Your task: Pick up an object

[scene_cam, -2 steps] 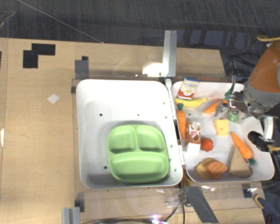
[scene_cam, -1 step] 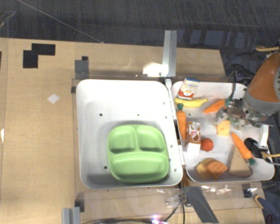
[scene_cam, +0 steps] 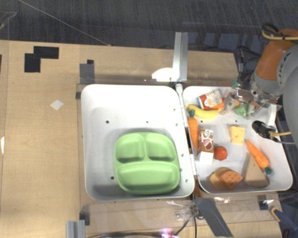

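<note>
Right bin (scene_cam: 288,180), near edge: waffle (scene_cam: 227,177), carrot (scene_cam: 258,154), tomato (scene_cam: 220,153), cheese (scene_cam: 237,134). Farther in: second carrot (scene_cam: 192,131), banana (scene_cam: 204,113), small carton (scene_cam: 210,100), green item (scene_cam: 242,110). Gripper (scene_cam: 248,100) low at the far corner by the green item; clenched or released, cannot tell. Nothing visibly lifted; the pick appears still to do. Left bin (scene_cam: 94,133): green tray (scene_cam: 146,161). Wooden bench (scene_cam: 35,157); dark carpet (scene_cam: 114,9) beyond.

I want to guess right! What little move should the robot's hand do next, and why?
Probably a short drop straight down. The hand hovers over the back of the right bin, just above a small green toy, next to the banana. Nothing seems to be in its grip yet, so lowering onto the green toy looks like the nearest pick.
</note>
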Tool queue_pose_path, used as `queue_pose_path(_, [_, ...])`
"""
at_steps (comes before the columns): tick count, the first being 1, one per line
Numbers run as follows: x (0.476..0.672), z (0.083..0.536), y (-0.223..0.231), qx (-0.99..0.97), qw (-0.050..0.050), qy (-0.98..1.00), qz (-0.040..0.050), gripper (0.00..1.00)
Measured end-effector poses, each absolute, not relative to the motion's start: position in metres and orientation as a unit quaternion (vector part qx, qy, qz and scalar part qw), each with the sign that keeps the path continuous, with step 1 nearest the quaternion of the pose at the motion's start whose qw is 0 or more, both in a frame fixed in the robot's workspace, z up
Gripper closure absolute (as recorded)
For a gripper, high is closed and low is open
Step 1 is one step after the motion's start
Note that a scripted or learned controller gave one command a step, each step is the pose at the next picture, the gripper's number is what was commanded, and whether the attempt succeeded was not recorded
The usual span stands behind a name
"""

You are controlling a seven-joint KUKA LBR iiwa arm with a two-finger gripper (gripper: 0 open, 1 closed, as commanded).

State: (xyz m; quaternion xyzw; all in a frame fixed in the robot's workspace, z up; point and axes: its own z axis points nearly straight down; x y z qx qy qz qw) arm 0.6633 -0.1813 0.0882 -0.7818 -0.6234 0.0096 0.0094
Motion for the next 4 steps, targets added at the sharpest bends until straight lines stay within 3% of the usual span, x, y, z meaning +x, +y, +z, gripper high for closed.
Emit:
queue_pose_path(1, [0.582, 0.100, -0.168, -0.745, -0.002, -0.667, -0.0018, 0.00])
queue_pose_path(2, [0.557, 0.105, -0.171, -0.724, -0.001, -0.690, -0.0011, 0.00])
queue_pose_path(3, [0.599, 0.090, -0.202, -0.721, -0.006, -0.693, -0.0043, 0.00])
queue_pose_path(4, [0.539, 0.092, -0.200, -0.644, -0.008, -0.765, -0.0041, 0.00])
